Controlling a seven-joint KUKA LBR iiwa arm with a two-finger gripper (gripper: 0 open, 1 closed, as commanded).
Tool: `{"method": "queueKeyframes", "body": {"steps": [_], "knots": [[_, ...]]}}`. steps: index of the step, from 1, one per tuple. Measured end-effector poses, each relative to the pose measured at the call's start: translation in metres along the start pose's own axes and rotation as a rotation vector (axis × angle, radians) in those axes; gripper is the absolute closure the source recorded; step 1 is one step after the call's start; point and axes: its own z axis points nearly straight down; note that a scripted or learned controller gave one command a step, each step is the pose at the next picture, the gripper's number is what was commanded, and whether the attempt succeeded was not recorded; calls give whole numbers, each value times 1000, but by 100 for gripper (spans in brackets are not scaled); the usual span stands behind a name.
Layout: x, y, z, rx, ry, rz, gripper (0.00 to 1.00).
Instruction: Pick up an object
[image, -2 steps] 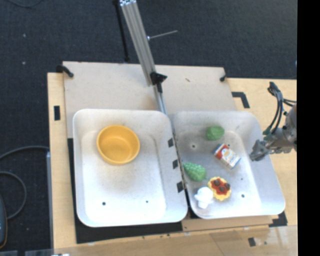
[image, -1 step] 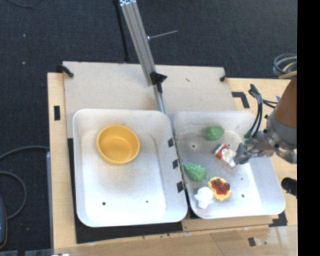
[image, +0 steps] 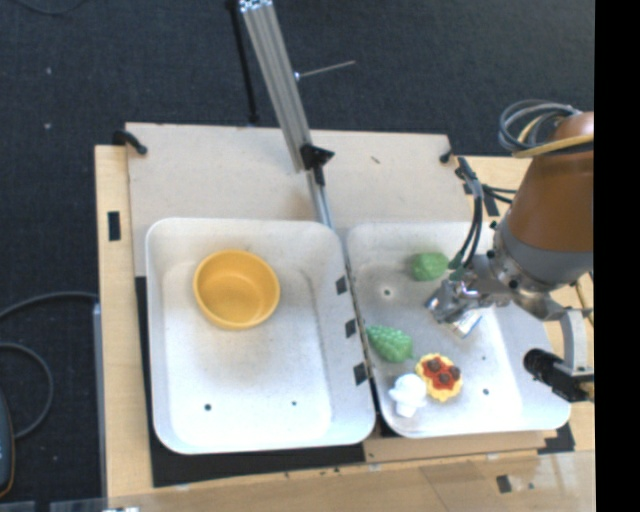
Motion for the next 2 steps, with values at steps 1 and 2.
{"method": "queueKeyframes", "body": {"steps": [1,2], "knots": [[57,11,1,2,0,0,100],[99,10,6,3,0,3,100]]}}
